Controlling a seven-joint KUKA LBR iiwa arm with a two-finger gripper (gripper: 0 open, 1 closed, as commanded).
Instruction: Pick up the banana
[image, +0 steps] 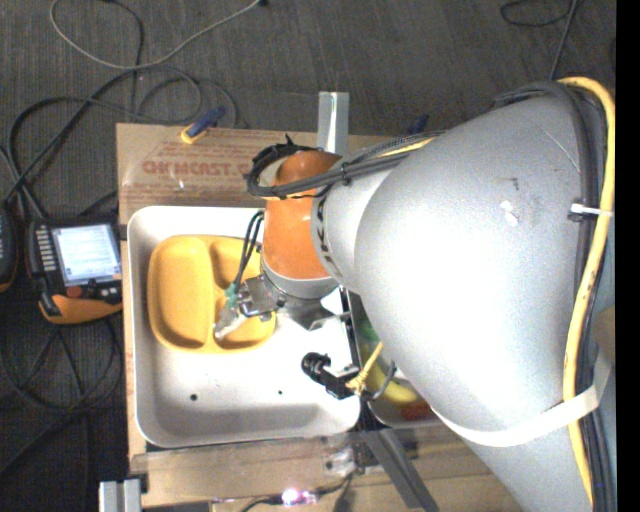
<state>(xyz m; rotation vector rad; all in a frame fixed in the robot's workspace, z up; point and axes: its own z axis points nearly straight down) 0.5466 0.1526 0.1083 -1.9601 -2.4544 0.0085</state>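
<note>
The only printing in sight is a line of red block letters across the cardboard sheet (190, 170) that shows past the upper rim of the left bin (160, 410). The letters are smeared and cannot be read with any certainty. On the carpet to the left lies a handheld unit (75, 252) with a lit, pale screen whose text is too small to make out, and an orange-cased part (80, 305) sits just below it. The banana (400, 392) appears to be the short stretch of yellow peeping out from under the big grey arm (480, 250), just beyond the left bin's right wall (most of it is hidden, so how it lies cannot be told). A bit of red (422, 408) sits just beside it and a bit of green (368, 335) is near. The gripper (235, 312) is well apart from the banana, across that wall and inside the left bin. It is low over a yellow two-part dish (180, 290), at the lower end of the dish's right compartment, close to the ridge between the two hollows. How wide the gripper stands cannot be told from this angle, and no object can be seen in its grasp. The orange band (295, 240) sits right behind it, over the dish's right edge.
</note>
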